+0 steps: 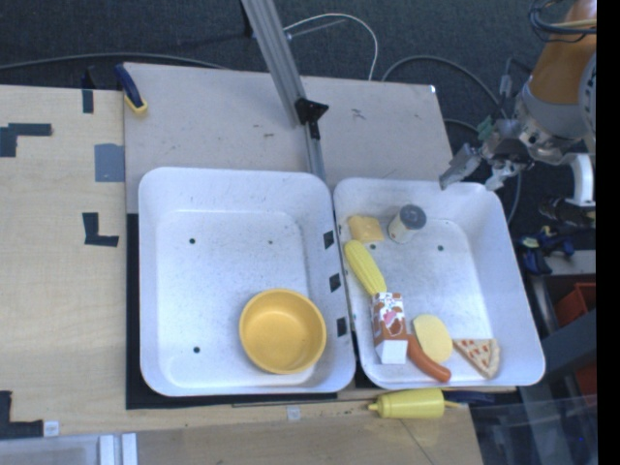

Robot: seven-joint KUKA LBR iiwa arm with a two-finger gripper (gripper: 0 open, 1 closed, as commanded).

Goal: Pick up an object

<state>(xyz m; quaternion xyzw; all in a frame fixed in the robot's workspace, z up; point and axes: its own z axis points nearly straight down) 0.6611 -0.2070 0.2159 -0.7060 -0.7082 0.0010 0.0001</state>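
Jaws (475, 166) hang above far right corner of right bin (504, 260); cannot tell if released or clenched. Nothing between them. Arm (557, 76) comes in from right, wrist tipped down toward bin. Corn (365, 266) lies in bin's left part, well apart from jaws. Looks like light, hard, smooth plastic toy, may slip. Best pinch across its thin middle.

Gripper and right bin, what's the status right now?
Gripper above right bin's far rim, holding nothing. Corn, sausage, pizza slice lie untouched. Nothing in the way.
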